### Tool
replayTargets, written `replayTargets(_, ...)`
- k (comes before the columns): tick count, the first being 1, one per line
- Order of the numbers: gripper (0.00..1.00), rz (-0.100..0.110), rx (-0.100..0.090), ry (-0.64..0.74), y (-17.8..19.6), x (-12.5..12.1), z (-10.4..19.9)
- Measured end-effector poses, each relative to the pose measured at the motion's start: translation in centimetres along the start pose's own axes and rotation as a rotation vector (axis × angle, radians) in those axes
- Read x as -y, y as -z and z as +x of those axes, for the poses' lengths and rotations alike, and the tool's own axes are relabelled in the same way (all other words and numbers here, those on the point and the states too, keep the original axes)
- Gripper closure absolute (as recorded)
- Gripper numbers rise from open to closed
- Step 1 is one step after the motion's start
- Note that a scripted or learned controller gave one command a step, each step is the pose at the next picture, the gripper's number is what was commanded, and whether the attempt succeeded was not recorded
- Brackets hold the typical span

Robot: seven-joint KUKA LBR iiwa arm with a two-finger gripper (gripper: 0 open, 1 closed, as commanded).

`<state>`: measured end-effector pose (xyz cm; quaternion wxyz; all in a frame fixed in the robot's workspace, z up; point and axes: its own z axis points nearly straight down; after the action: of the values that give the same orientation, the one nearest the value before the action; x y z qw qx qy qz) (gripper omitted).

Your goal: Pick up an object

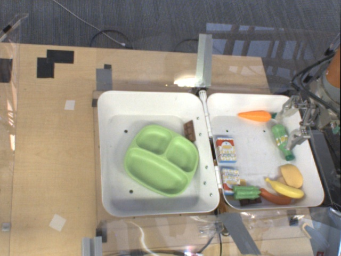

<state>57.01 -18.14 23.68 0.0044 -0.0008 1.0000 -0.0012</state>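
My gripper [294, 124] hangs open over the right edge of the right bin [250, 135], with nothing between its fingers. Just left of it a green bottle [281, 137] lies in the bin. An orange carrot [254, 116] lies at the far side. Two small cartons [226, 149] [230, 176] lie along the bin's left wall. In the near right corner are a tan potato [291, 175], a yellow banana [285, 190], a reddish sausage [273, 197] and a green toy [246, 191].
The left bin [114, 143] holds a green divided plate [161, 159] and a small brown block [189, 130] by the shared wall. A metal post [204, 57] stands behind the bins. Cables trail at the front edge.
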Motion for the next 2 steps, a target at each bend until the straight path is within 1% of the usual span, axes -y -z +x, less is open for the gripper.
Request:
replayTargets(1, 0.00, -0.004, -0.010, -0.113, -14.14, 1.72, -1.86)
replayTargets(2, 0.00, 0.000, 0.003, -0.088, -14.77, 1.80, -1.10)
